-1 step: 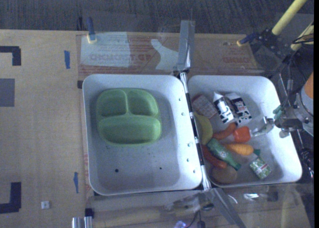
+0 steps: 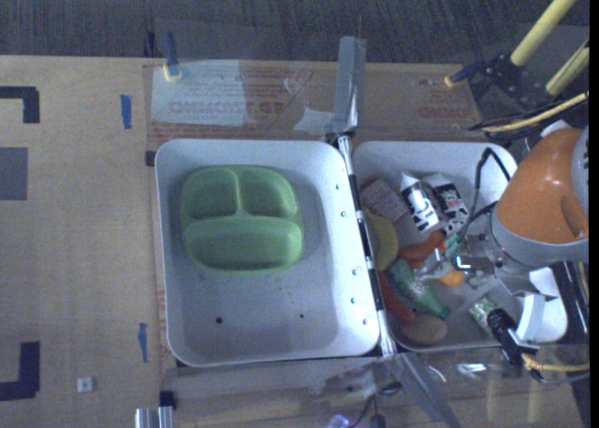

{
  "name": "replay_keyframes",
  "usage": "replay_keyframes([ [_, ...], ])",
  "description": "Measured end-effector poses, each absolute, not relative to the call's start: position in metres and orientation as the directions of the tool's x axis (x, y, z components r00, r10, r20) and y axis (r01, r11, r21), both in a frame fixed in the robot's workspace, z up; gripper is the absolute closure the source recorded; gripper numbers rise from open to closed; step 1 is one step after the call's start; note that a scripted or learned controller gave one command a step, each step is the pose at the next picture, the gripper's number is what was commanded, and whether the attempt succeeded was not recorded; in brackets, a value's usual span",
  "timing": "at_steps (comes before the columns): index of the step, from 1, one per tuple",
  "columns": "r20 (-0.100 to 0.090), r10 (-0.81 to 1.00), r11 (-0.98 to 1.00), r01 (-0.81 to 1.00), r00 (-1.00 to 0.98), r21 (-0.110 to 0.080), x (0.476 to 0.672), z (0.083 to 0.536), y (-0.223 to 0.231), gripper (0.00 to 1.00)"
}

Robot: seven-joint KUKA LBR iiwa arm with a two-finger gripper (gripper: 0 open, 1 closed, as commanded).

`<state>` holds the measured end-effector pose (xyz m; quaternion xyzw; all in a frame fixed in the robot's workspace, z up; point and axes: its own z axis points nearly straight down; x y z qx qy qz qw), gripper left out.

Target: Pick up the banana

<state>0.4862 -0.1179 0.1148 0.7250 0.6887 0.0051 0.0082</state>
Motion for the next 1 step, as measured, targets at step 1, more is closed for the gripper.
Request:
replay_keyframes([
  [1,-0.006,0.972,-0.235,0.971,0.235,0.051,0.4929,0.1038,-0.1068,0.00],
])
